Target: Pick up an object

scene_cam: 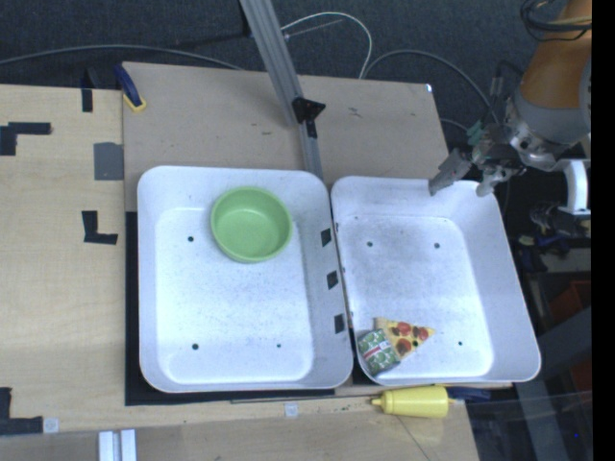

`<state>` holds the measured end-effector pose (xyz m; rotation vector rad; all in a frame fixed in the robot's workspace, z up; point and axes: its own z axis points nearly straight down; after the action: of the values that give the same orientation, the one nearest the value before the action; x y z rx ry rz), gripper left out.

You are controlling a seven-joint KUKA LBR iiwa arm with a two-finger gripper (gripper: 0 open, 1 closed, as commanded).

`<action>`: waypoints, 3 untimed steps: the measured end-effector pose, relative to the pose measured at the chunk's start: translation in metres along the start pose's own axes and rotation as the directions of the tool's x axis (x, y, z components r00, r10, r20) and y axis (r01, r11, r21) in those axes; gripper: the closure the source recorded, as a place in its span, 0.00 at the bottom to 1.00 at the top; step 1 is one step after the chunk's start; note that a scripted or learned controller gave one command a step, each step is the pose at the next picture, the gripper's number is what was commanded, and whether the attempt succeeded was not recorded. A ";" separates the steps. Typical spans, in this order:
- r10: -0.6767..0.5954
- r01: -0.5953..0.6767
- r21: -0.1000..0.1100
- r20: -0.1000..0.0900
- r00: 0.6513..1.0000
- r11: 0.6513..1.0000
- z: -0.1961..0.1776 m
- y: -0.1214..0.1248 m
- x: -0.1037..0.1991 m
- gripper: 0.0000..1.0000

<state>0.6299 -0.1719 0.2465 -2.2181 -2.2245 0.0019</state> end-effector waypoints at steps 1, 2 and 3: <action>0.000 0.000 0.000 0.000 1.000 1.000 0.000 0.000 0.000 0.00; 0.002 -0.002 0.005 0.000 1.000 1.000 0.050 -0.008 -0.006 0.00; 0.000 0.000 0.006 -0.001 1.000 1.000 0.106 0.001 -0.003 0.00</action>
<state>0.6303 -0.1754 0.1403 -2.2147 -2.2213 0.0077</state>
